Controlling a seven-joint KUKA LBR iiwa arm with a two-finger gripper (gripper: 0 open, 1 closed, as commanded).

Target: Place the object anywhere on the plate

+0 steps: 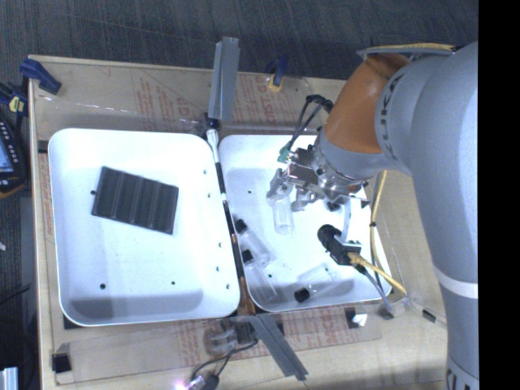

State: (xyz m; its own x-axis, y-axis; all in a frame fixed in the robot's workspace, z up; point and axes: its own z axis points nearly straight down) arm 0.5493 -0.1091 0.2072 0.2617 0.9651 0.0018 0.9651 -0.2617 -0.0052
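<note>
My claw (283, 201) hangs over right bin (244, 157), centre-right of frame — cannot tell its state. Clear object (283, 220) just under it. Dark plate (135, 199) in left bin (69, 149), well apart. Seat grasp squarely first — then carry left.

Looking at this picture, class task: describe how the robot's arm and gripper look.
The arm is bulky, smooth and grey, with an orange band above the wrist. Thin black cables loop beside the band. The gripper is a small metallic assembly with pale, translucent-looking fingers.

Dark ribbed plate (135, 199) lies flat in left bin (73, 149).
</note>
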